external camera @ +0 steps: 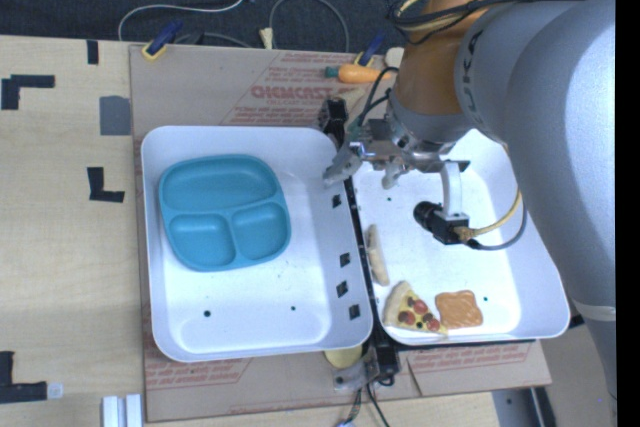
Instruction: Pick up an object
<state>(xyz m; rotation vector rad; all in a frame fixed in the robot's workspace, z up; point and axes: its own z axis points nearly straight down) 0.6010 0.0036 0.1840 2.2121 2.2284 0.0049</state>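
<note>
A: Landmark is the right bin (530, 310). Arm (560, 95) comes in from the right, orange band above the bin's far end. Gripper (368, 165) hangs low over the bin's far left corner, next to the divider between the two bins.

B: Anything in the gripper?

A: Nothing seen between its parts. Open or closed, I cannot tell; the wrist hardware hides the tips from this angle.

B: Candidates for the pick?

A: Three, all at the bin's near end. Pizza slice (411, 308) at the near left. Toast (460, 309) just right of it, the two almost touching. Pale long piece (376, 255) along the left wall, a little farther in, between the pizza and the gripper.

B: And the black part mid-bin?

A: Looks like a fitting (440, 220) on the arm's own cable, not a bin item.

B: Other bin?

A: Left bin (180, 335) beside the landmark holds a blue divided plate (225, 212). Well apart from the gripper.

B: Step in hand?

A: My read: approach, no grasp made yet. Nearest target is the pale piece.

B: Next move calls for?

A: Shift toward the bin's near end, centre over the chosen piece, descend straight. The pale piece hugs the wall, so clearance on that side looks tight. Pizza and toast lie flat and thin; a grip could slide off.
</note>
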